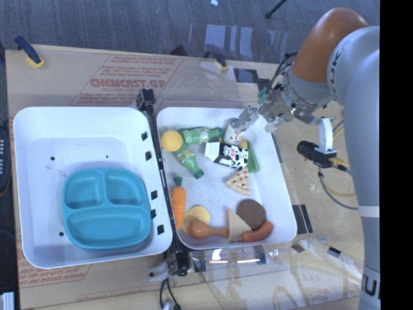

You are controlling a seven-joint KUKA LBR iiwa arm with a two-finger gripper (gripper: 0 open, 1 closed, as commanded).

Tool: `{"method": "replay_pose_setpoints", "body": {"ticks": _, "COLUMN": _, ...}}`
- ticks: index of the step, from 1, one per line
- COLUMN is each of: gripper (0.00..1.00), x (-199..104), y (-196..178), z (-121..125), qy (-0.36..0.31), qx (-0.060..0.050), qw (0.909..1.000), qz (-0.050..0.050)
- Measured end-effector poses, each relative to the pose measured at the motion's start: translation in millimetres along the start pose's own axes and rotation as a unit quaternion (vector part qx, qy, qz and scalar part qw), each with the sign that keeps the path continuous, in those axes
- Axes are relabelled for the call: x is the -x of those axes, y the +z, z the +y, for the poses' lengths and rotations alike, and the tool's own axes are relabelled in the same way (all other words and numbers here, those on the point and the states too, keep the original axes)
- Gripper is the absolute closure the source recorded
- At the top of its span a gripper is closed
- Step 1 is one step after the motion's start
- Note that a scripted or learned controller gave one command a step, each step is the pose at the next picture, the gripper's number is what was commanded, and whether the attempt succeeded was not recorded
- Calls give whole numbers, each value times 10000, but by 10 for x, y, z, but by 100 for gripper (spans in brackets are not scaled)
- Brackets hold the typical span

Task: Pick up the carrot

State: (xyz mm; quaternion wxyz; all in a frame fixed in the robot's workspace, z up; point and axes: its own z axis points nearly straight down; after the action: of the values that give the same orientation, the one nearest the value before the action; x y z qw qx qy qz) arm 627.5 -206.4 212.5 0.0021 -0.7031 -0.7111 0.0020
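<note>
Clearly the pick is not yet done: the carrot lies untouched in the right bin, hard against its left wall, green top pointing away from the bin's near edge, just beside a yellow piece. My tool hovers near the bin's far-right corner, above the cow-patterned carton, well apart from the carrot. Whether it stands apart or together I cannot tell. The reach, descent and grasp are all left.

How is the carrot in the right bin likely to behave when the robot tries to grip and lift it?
The carrot looks like moulded toy plastic, so probably stiff and light. Its rounded, tapered body may roll or slip sideways. It lies against the bin wall, likely limiting room on that side.
</note>
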Motion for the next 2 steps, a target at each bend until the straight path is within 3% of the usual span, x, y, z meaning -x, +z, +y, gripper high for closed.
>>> {"method": "replay_pose_setpoints", "body": {"ticks": 1, "gripper": 0, "x": -260, "y": -771, "z": -459, "qy": -227, "qx": 41, "qw": 9997, "qz": -10}}
{"method": "replay_pose_setpoints", "body": {"ticks": 2, "gripper": 0, "x": -553, "y": -624, "z": -678, "qy": 657, "qx": -33, "qw": 9978, "qz": -4}}
